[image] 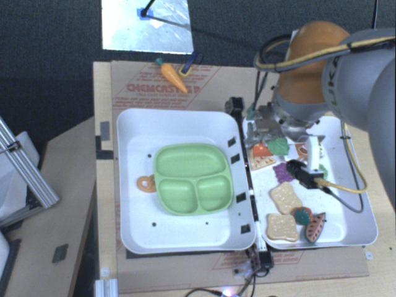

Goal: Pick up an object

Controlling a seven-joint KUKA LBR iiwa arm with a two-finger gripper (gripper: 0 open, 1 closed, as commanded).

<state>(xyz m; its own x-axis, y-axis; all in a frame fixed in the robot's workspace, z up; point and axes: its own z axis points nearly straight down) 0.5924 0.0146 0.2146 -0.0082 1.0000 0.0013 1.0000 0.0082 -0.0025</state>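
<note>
Toast (pixel 281 227) and a cracker (pixel 285 197) lie at the right bin's (pixel 356 231) front edge, unlifted. Jaws (pixel 263 135) hang low over the toys near that bin's back left corner; whether they grip anything, I cannot tell. Judged so, the pick remains undone.
</note>
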